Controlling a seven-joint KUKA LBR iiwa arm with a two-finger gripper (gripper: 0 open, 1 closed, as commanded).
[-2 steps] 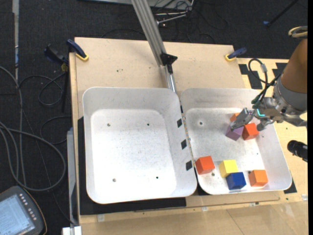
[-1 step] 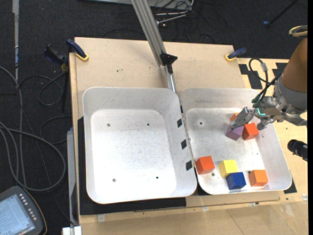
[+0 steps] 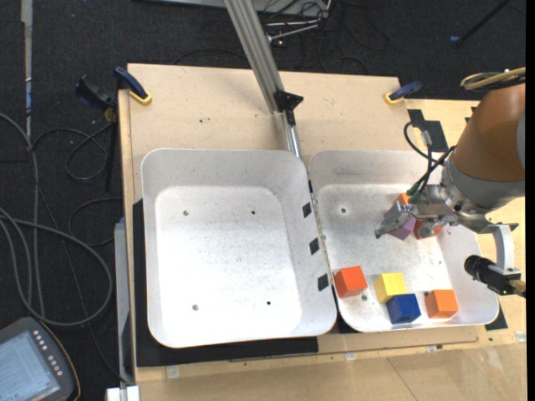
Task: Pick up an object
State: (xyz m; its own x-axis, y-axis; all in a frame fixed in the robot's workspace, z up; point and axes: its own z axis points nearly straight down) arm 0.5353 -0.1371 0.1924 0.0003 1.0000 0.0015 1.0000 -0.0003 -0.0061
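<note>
My gripper (image 3: 399, 222) hangs low over the middle of the right bin (image 3: 368, 174), reaching in from the right. A small purple object (image 3: 405, 230) lies directly under or against it, partly hidden, with a bit of red (image 3: 428, 229) beside it. I cannot tell whether the purple object is gripped or resting on the bin floor. Along the bin's front lie an orange cube (image 3: 350, 280), a yellow cube (image 3: 389, 286), a blue cube (image 3: 404, 308) and a second orange cube (image 3: 441, 303), all apart from the gripper.
The left bin (image 3: 167, 174) sits beside the right one, their rims meeting at the centre. A slanted metal pole (image 3: 255, 44) runs from the top down to the bins' back edge. Clamps (image 3: 134, 86) (image 3: 401, 92) hold the board's back corners.
</note>
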